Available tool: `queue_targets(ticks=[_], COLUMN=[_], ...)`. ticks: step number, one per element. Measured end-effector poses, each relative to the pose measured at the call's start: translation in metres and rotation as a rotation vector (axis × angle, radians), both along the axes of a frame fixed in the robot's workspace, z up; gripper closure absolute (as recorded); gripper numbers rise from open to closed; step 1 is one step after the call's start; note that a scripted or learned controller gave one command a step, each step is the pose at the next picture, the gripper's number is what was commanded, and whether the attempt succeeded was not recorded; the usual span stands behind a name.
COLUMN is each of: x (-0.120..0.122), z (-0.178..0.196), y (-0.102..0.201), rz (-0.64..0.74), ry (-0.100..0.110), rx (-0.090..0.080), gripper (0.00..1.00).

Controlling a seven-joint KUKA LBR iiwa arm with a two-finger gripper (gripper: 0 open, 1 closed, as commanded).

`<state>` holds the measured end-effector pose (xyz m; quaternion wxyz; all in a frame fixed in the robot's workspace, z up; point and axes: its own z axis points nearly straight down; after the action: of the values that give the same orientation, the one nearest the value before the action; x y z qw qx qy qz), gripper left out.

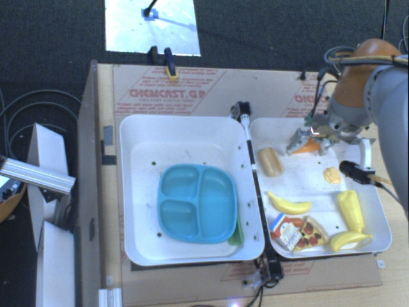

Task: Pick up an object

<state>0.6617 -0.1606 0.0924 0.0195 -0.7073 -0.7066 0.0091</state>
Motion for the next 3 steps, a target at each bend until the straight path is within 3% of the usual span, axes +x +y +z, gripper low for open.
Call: queue_targets(ticks=[1, 2, 3], x=[-0.002, -0.047, -0.047], z=[0.009, 0.11, 0.104], y=[-0.005, -0.034, -0.031], rz=[0.001, -0.001, 0.003], ry=[0.001, -0.051, -0.043], rx=[-0.014, -0.019, -0.016], gripper=[1.0, 1.0, 0.0])
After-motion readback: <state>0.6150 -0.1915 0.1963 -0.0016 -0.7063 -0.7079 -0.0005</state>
